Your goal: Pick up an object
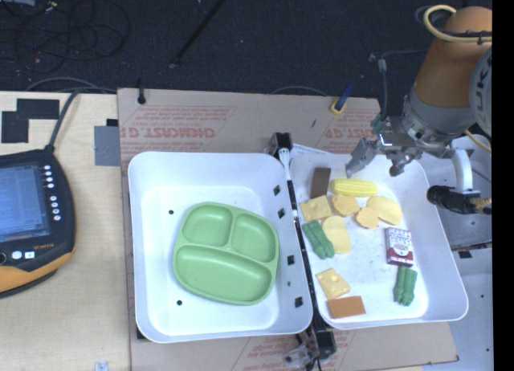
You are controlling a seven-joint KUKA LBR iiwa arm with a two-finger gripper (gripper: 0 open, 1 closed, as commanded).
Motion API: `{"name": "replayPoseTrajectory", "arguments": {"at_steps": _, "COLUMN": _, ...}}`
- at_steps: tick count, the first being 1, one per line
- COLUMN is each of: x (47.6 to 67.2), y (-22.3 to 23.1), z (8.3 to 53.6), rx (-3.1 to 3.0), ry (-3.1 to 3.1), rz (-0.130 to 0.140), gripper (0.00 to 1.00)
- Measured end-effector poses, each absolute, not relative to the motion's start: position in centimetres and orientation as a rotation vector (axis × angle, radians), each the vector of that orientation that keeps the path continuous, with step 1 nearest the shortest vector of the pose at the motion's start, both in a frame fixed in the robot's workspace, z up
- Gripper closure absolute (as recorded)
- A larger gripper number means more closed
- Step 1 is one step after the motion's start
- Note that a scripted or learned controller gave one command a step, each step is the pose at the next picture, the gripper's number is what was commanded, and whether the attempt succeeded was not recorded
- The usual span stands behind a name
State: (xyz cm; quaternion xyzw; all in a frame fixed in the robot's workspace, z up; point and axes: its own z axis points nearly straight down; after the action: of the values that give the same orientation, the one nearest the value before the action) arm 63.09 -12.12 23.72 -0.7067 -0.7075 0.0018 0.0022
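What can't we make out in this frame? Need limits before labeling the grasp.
- Hand, camera view: too small and blurred above the right bin's far edge to judge its state or contents.
- Red-and-white packet: print too small to read.
- Yellow pieces: overlapping in a pile, so their count and outlines are unclear.
- Arm: cut off by the right edge.
- Pendant: cut off by the left edge, screen text unreadable.

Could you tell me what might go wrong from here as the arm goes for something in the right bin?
The gripper hangs open over the right bin's far edge, so a descent might clip the rim. Below it, the corn cob lies against several yellow pieces, so the jaws could catch two things or push them apart. The brown block sits close to the divider, leaving little room.
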Motion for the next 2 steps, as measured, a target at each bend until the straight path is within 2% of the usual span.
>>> {"name": "replayPoseTrajectory", "arguments": {"at_steps": 1, "x": 64.5, "y": -9.3, "z": 10.5, "rx": -2.224, "ry": -2.224, "rz": -0.002, "gripper": 0.0}}
{"name": "replayPoseTrajectory", "arguments": {"at_steps": 2, "x": 59.1, "y": -9.1, "z": 9.2, "rx": -2.231, "ry": -2.231, "rz": -0.004, "gripper": 0.0}}
